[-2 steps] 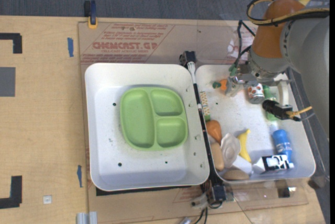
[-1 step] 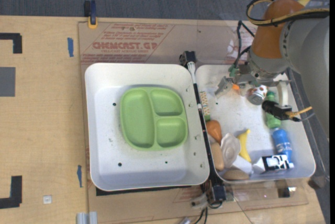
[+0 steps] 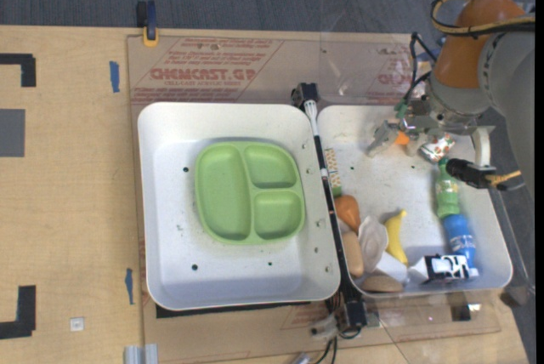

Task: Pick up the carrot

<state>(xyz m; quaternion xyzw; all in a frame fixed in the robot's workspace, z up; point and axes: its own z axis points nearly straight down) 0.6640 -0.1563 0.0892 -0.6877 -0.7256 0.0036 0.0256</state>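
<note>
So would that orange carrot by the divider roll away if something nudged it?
Probably not far. The carrot looks tapered, so it would likely curl round rather than roll straight. It sits wedged between the right bin's wall and a pale crumpled item, which should check it. It looks stiff and smooth, perhaps slippery.

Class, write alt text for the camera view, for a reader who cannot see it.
A grey robot arm reaches from the right over the right bin, its gripper near the bin's far side. Along the near-left edge lie a carrot and a banana; a blue bottle is opposite. The left bin holds a green divided plate.
</note>
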